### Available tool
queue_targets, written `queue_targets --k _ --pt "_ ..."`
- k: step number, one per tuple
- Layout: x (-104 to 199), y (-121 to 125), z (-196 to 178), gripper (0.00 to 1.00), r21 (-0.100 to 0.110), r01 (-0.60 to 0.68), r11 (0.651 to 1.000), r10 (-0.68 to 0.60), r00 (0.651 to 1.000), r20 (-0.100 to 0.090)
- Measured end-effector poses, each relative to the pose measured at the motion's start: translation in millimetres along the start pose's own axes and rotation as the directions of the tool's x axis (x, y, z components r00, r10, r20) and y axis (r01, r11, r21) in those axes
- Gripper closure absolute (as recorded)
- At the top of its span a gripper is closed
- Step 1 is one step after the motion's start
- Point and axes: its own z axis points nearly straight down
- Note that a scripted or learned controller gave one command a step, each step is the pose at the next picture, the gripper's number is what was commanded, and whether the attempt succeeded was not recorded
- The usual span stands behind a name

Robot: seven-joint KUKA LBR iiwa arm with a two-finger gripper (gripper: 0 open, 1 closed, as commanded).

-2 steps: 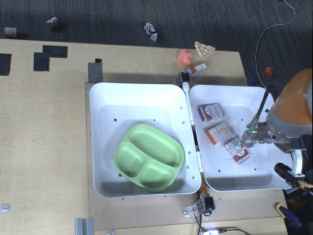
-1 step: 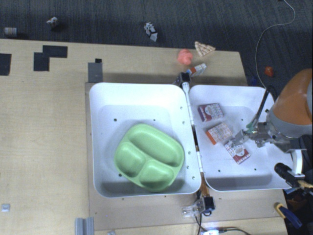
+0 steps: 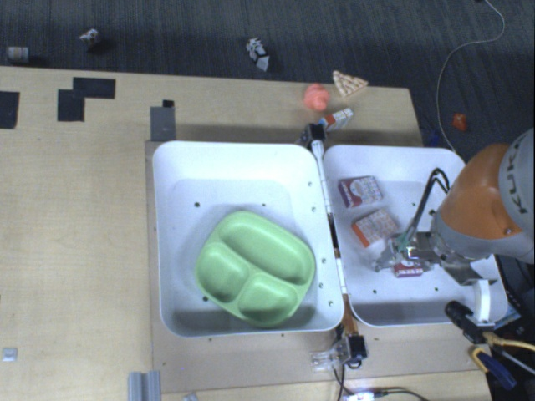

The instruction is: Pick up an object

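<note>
Two small cartons lie in the right bin (image 3: 435, 307): a maroon-and-white carton (image 3: 360, 191) toward its far side, and an orange-and-tan carton (image 3: 374, 225) nearer the middle. The gripper (image 3: 399, 258) is low in that bin, just beside the orange-and-tan carton, over a small red-and-white item (image 3: 407, 269); whether the fingers are spread or clenched cannot be told, and nothing is visibly between them. The left bin (image 3: 175, 224) holds one green divided tray (image 3: 255, 266). Beyond the bins, on the desk (image 3: 75, 224), are one pink ball (image 3: 316, 97) and one triangular pizza-slice toy (image 3: 349, 83).
</note>
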Motion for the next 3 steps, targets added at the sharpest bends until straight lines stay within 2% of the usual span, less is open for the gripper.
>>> queue_targets --k 1,2,3 --pt "0.2 2.3 -11.4 1.00 -0.007 0.001 1.000 -0.001 1.000 0.001" --pt "70.5 -7.7 -98.3 1.00 0.005 0.002 1.000 -0.002 1.000 -0.004" --pt "138.0 -6.9 -118.0 1.00 0.006 0.004 1.000 -0.004 1.000 -0.006"
